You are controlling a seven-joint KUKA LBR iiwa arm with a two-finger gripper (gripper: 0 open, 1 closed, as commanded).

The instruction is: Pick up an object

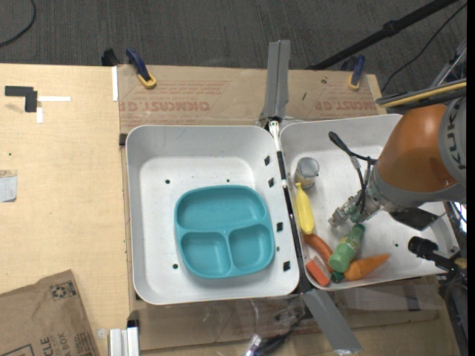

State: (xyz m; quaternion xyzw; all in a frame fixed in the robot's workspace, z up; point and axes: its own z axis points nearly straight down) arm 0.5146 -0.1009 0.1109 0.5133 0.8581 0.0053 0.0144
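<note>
Claw (347, 215) sits low in the right bin (393, 128), just above the green bottle (346, 249); whether it's apart or together I can't tell. Orange carrot (365, 266) lies just below-right of it, touching the bottle. Yellow banana (303, 208) off to its left, small metal can (306, 169) up-left. Risk: items are packed tight, so a descent could clip the bottle's round body and roll it away. Left bin (145, 199) holds a teal divided plate (224, 231). Cardboard tabletop (59, 199), dark carpet (185, 13) beyond.
</note>
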